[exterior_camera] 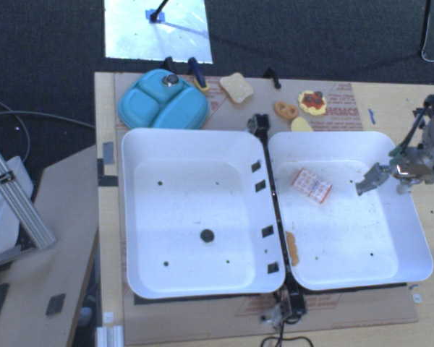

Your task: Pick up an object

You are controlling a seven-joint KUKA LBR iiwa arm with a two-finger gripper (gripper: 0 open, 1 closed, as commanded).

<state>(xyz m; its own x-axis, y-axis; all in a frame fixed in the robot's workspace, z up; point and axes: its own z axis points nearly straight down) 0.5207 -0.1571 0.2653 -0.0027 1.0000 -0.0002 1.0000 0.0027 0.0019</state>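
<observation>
The arm comes into the camera view at about 3 o'clock. What can be seen of it is a cluster of grey and silvery metal parts, with a pale tan or orange-tinted patch at the frame's edge above them. A thin dark cable or rod (417,125) runs down towards the wrist hardware. The gripper (367,183) is dull grey metal, narrow and angular, pointing towards 8 o'clock, with a small bright glint behind it. Finer details such as screws or markings are too small to make out.
</observation>
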